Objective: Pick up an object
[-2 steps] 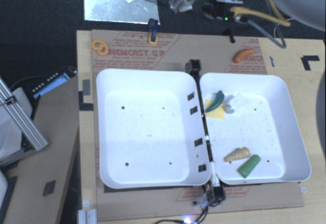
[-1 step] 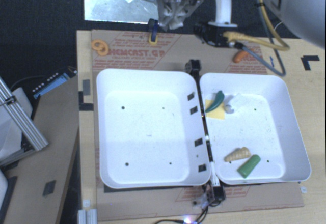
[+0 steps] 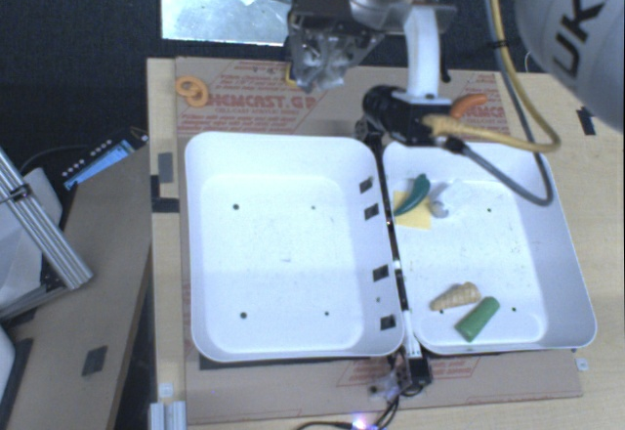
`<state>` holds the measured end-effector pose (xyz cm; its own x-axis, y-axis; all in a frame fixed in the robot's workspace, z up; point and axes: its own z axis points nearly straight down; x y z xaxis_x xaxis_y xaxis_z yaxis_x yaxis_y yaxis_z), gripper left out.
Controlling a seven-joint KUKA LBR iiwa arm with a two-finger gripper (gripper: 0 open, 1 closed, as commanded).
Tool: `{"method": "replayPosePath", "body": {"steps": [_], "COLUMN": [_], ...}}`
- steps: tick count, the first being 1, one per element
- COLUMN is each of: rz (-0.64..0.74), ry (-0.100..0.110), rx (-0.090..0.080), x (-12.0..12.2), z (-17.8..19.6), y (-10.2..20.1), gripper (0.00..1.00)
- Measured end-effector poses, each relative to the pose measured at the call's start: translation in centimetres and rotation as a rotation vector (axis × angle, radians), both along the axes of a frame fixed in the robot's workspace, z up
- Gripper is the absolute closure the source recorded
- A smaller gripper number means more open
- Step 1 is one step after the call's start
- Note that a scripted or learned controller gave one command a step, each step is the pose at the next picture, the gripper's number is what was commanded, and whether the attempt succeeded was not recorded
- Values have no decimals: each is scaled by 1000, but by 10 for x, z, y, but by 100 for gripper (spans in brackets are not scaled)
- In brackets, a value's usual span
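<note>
Light is bright and even from above. The left bin (image 3: pixel 283 252) shows a soft shadow across its near half, brighter floor toward its far edge. The right bin (image 3: pixel 498 252) glares white near its far edge, washing out detail there. The arm (image 3: pixel 576 18) at the top right corner is blurred, out of focus. Overall sharpness is modest, slightly grainy.
</note>
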<state>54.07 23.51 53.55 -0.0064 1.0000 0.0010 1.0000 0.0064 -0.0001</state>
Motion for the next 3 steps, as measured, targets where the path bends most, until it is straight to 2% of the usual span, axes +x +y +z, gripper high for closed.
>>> {"method": "replayPosePath", "body": {"steps": [1, 2, 3], "rz": [-11, -10, 0], "ry": [-3, -7, 2], "rx": [-1, -2, 0], "x": [27, 110, 22], "z": [0, 0, -1], "y": [-61, -127, -101], "gripper": [100, 100, 100]}}
